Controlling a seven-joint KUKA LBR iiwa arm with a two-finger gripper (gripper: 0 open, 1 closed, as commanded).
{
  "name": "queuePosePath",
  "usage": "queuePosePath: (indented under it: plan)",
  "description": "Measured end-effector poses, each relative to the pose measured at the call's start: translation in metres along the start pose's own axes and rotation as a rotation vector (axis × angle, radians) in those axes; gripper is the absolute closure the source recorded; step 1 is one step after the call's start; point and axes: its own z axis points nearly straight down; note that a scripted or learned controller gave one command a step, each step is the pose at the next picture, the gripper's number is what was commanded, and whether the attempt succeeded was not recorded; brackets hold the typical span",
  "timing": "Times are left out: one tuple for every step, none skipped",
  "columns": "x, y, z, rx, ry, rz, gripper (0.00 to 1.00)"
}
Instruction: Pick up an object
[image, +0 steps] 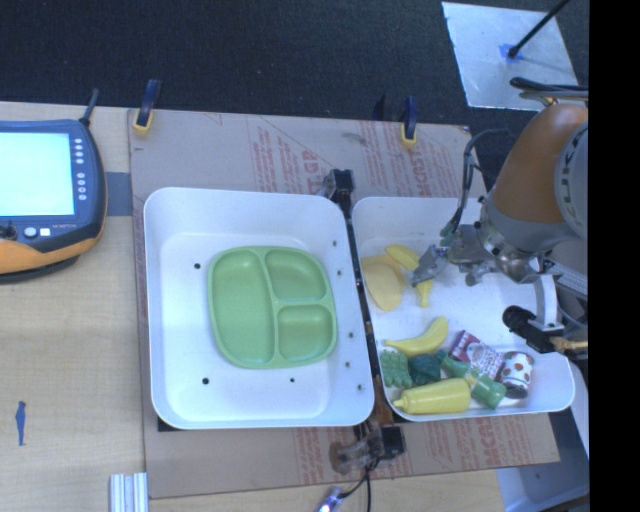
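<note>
1. Arm comes in from the right; gripper (432, 268) sits low over the upper-left part of the right bin (560, 392).
2. Fingers look slightly apart with nothing visibly between them, though the view is too blurry to be sure.
3. Gripper tip is just beside a small yellow piece (408, 262) and near a pale yellow oval (383, 284); contact unclear.
4. Further down in the same bin: banana (421, 338), green items (410, 369), yellow cylinder (435, 398), printed packet (492, 362).
5. Left bin (170, 300) holds a green divided plate (272, 305), lying flat.
6. Teach pendant (45, 195) rests on the bench at far left.
</note>
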Motion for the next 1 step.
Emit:
queuePosePath:
  plan:
    - [-0.0022,0.0098,0.0511,-0.003,-0.001,0.000,0.00]
